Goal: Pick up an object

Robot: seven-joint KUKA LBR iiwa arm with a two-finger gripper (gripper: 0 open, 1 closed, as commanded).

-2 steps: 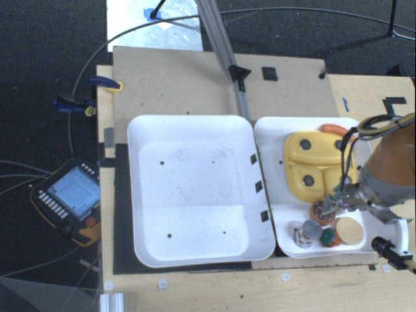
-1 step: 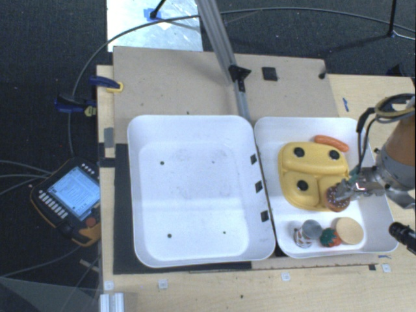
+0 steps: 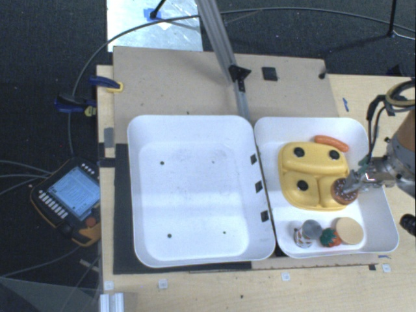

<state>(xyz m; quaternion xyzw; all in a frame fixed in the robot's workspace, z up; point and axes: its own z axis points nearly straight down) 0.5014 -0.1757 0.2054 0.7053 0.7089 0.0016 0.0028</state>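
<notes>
In the right bin [image 3: 372,138] lies a large yellow toy block [image 3: 309,171] with dark spots. An orange sausage-shaped piece [image 3: 331,142] rests at its far edge. A brown round piece [image 3: 343,191] sits against the yellow block's right side. My gripper [image 3: 354,181] reaches in from the right and its tip is right at that brown piece. Near the bin's front wall lie a tan disc [image 3: 350,230], a small red and green piece [image 3: 330,238], a grey ball [image 3: 312,227] and a small white figure [image 3: 299,237].
The left bin [image 3: 140,174] stands beside the right one, sharing a middle wall. A metal pole [image 3: 218,34] slants over the bench's back. A teach pendant [image 3: 68,197] lies left of the bench, with cables around it.
</notes>
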